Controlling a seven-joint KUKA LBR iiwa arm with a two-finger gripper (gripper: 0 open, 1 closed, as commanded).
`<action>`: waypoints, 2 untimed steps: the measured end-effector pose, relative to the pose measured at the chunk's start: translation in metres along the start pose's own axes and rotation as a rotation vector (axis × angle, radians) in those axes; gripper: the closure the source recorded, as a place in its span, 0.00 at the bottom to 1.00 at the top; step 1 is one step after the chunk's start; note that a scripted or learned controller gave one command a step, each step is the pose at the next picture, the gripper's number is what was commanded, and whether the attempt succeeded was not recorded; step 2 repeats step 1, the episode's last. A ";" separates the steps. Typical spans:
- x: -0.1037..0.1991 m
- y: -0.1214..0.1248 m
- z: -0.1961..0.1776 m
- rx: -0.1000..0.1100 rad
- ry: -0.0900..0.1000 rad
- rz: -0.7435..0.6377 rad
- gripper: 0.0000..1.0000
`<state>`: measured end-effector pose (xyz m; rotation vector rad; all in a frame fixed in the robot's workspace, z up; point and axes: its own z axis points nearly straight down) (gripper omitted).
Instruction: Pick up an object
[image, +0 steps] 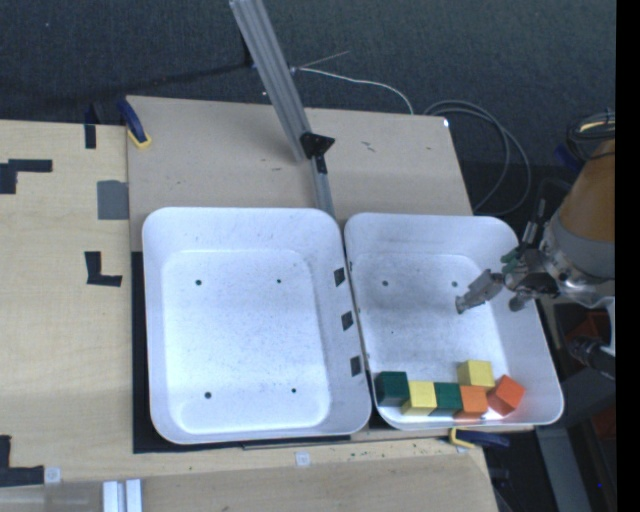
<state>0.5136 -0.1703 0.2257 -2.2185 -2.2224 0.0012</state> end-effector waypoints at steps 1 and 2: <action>-0.038 0.020 0.060 0.005 -0.001 0.003 0.00; -0.038 0.020 0.060 0.005 -0.001 0.003 0.00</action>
